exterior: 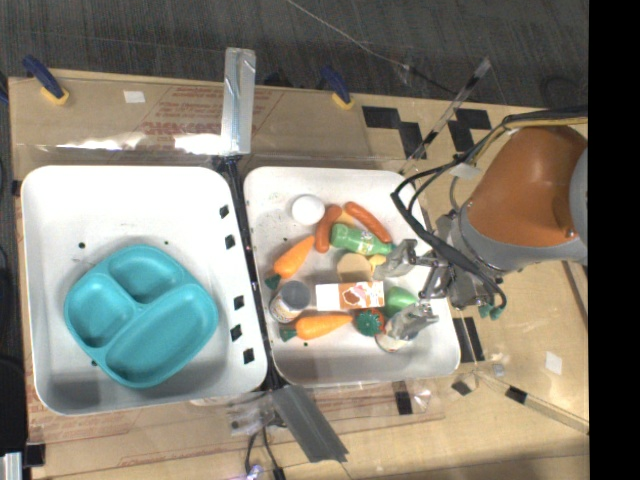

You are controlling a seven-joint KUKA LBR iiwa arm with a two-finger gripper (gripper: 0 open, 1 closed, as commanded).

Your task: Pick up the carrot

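Orange-banded arm point(525, 193), tool point(412, 288) beside unreadable labelled box point(350, 295), carrot point(322, 324)

teal plate point(140, 313) sits in the left bin point(60, 198); green bottle point(362, 240), white box point(350, 295), cup point(307, 209) crowd the right bin point(330, 373).

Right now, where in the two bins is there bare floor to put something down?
The left bin has bare floor all around the teal divided plate, most along its far side. In the right bin, free strips remain by the far wall and along the near wall. Its middle is crowded with toy food, with the gripper at its right edge.
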